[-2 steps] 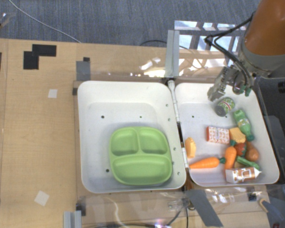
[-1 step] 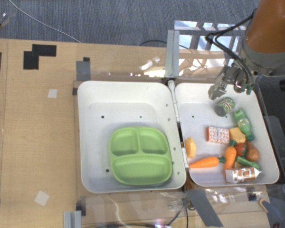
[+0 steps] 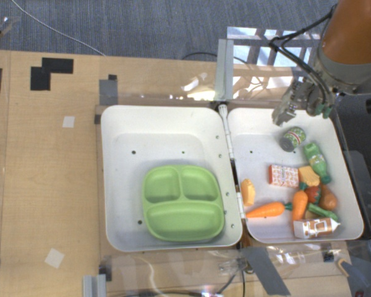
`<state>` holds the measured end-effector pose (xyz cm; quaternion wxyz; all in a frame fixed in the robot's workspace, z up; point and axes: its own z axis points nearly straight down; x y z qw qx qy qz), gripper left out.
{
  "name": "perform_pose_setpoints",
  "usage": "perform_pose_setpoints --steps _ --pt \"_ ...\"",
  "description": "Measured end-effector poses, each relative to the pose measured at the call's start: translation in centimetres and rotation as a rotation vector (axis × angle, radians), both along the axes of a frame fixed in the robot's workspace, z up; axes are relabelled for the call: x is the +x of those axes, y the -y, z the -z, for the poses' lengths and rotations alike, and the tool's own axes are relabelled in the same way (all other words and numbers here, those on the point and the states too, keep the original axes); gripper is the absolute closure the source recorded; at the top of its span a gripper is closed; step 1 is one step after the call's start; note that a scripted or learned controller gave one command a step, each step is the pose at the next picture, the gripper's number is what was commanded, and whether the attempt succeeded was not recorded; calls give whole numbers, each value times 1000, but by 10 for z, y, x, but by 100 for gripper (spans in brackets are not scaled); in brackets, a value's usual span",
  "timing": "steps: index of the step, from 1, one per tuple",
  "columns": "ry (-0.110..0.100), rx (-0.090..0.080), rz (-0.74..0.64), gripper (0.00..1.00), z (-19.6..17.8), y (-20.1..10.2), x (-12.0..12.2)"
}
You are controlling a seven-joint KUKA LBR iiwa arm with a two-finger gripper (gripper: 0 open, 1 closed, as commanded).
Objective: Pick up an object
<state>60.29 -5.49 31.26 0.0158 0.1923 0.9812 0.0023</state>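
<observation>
Wood tabletop, two bins; gripper [image 3: 289, 112] hovers empty, slightly parted, needs dropping onto the can [image 3: 292, 138].

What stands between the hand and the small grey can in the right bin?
Nothing visible. The hand hangs above the right bin, near its far edge, and the grey can lies just below it in the view, with bare white floor between them. The other toys lie nearer the camera.
</observation>
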Motion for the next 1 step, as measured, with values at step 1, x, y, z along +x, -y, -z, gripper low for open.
perform_pose_setpoints --steps 1 --pt "11 -1 -9 100 -13 -2 2"
